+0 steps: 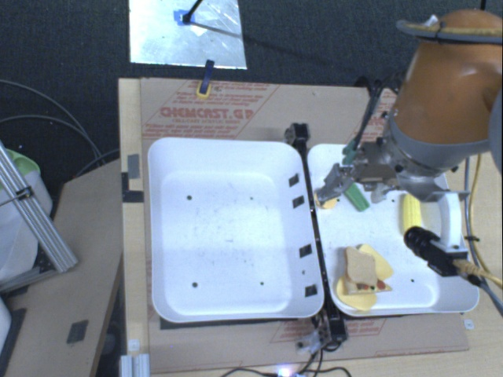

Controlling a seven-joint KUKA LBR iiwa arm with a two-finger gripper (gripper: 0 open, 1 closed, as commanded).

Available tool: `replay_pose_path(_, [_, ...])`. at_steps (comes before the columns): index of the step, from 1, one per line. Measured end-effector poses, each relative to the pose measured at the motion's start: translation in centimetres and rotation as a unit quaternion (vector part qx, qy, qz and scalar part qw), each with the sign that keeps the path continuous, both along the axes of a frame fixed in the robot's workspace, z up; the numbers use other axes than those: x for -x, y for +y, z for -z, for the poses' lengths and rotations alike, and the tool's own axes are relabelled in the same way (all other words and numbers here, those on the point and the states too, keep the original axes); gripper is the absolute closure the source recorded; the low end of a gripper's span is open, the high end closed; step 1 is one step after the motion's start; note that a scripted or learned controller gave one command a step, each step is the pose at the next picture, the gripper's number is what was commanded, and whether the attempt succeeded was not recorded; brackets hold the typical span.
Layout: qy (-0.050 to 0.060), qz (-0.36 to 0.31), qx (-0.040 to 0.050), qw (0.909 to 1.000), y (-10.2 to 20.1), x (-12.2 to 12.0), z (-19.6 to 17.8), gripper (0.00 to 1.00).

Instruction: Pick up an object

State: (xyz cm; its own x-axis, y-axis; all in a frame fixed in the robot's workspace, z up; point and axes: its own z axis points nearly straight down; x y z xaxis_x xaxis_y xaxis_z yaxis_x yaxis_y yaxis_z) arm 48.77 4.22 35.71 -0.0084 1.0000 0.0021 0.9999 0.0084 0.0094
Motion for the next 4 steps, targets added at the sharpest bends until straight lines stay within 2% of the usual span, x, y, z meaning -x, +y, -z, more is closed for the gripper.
replay_pose_path(1, [0.001, -0.001, 0.0009, 1.0, -0.2, 0.0, -0.8, 1.0])
replay_pose_path(2, [0.005, 0.004, 0.0013, 1.0, -1.7, 0.1, 3.6, 1.0])
replay_pose_path(3, [0.003, 0.002, 0.0008, 1.0, 0.1, 0.1, 3.5, 1.0])
replay_pose_path(4, [0.003, 0.012, 0.0044, 0.9999, -16.4, 0.2, 4.1, 1.0])
